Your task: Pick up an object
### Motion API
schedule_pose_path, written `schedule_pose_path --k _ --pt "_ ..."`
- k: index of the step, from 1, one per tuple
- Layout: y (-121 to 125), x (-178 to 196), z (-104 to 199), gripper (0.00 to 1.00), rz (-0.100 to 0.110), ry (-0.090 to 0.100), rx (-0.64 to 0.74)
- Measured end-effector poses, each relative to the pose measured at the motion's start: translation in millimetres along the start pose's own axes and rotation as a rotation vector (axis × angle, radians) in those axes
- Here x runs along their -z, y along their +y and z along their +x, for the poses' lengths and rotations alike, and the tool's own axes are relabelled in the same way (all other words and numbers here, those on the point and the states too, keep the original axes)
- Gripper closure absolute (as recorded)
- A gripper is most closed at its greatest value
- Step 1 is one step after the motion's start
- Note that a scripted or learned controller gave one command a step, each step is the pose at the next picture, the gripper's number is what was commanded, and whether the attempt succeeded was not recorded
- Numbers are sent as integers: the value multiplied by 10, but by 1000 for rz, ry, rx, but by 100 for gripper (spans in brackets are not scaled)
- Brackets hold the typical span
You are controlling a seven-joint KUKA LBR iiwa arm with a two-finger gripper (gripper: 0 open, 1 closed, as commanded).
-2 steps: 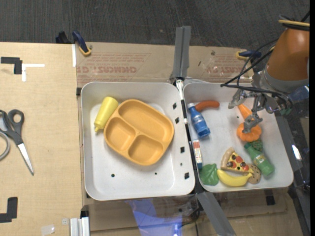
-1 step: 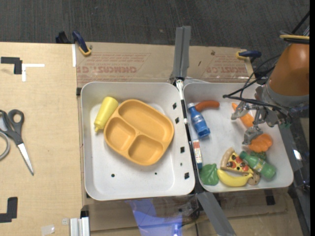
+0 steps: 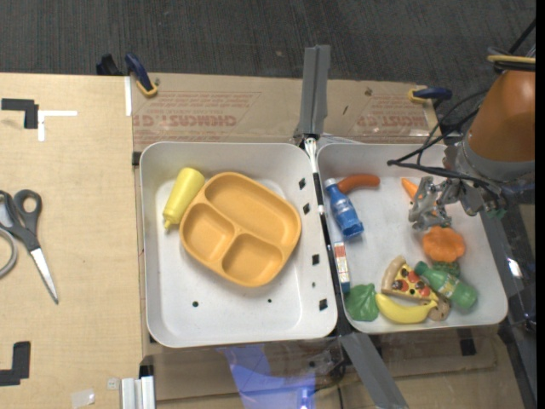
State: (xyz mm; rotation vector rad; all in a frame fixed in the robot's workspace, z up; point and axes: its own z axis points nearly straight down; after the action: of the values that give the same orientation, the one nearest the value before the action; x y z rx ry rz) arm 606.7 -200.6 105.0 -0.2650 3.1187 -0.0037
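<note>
My gripper (image 3: 430, 214) hangs over the right bin (image 3: 383, 237), near its right side, and looks open with nothing between its fingers. Just below it lies an orange lumpy toy (image 3: 444, 245). A small orange carrot piece (image 3: 410, 187) sits to the gripper's upper left. Further left are a red sausage (image 3: 358, 181) and a blue bottle (image 3: 343, 209). Along the bin's front edge lie a pizza slice (image 3: 409, 281), a banana (image 3: 402, 309), a green leaf (image 3: 361, 303) and a green bottle (image 3: 450, 285).
The left bin (image 3: 230, 313) holds an orange divided plate (image 3: 240, 227) and a yellow bottle (image 3: 182, 196). A thin tube (image 3: 340, 262) lies along the right bin's left wall. Scissors (image 3: 30, 237) rest on the bench at far left.
</note>
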Motion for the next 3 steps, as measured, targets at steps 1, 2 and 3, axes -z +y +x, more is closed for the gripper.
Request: schedule_pose_path --k 1,2,3 --pt "-208 -112 -513 100 -2 3 -50" --pt "-209 -111 -513 0 -2 3 -50" --pt "-211 7 -535 100 1 -5 -50"
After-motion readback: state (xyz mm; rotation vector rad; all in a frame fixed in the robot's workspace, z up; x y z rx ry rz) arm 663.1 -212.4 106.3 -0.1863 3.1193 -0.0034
